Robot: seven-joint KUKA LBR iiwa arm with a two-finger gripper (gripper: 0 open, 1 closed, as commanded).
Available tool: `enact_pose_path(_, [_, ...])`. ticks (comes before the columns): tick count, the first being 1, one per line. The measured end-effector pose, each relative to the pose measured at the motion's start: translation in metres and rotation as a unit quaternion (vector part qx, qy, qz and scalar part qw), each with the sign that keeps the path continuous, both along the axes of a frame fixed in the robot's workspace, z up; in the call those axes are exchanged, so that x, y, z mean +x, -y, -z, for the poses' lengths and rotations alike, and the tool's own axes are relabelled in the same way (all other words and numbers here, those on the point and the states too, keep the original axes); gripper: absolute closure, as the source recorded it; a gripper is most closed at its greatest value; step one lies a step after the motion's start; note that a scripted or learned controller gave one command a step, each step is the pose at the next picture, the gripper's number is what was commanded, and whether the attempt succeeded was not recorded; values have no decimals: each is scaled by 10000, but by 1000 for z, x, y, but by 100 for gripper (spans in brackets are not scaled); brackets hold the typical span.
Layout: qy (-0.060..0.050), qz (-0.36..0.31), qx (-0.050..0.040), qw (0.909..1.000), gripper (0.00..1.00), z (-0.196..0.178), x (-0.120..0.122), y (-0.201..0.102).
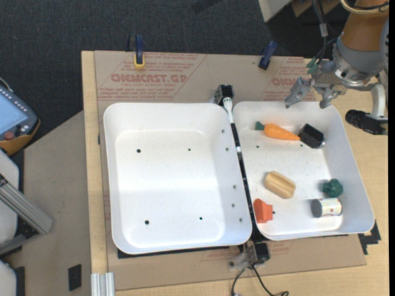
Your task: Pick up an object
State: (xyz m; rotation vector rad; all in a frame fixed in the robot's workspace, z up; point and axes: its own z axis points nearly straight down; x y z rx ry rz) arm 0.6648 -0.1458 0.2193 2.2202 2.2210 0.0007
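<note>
Orange carrot (281,132) lies in right bin (355,165), far end, beside black block (311,135) | tool (311,95) hovers above bin's far rim, fingers spread, holding nothing | risk: descent clips rim or nudges block.

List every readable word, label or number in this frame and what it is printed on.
"CHEMCAST G.P": red print on the brown board beneath the bins, upper left.
A second red print on the board at upper right is partly hidden and unreadable.
No legible text on the objects in the right bin.
</note>
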Motion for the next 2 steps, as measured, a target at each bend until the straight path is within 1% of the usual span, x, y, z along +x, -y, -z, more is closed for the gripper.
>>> enact_pose_path(1, [-32, 29, 3, 10000, 0, 3, -69, 41])
enact_pose_path(2, [7, 3, -5, 10000, 100, -8, -65, 39])
